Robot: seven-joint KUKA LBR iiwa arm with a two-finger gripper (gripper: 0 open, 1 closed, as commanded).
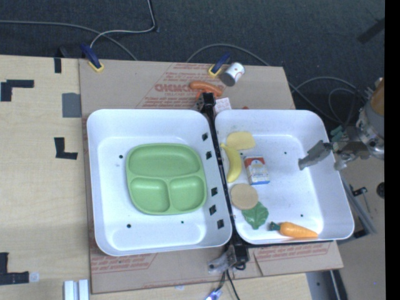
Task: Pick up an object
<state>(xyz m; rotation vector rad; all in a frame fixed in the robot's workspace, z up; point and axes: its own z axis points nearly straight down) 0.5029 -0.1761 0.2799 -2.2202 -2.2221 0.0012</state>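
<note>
Small red-and-white carton (257, 170) near the right bin's (325, 186) middle suits a centred descent; gripper (325, 152) at the bin's right edge, finger state unclear.

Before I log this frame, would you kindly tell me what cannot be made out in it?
- Gripper, camera view: small and blurred at the right bin's rim, so its state is unclear.
- Small carton: label print too small to read.
- Arm: cut off by the right edge.

Even, soft overhead light; slightly blurry picture.
</note>
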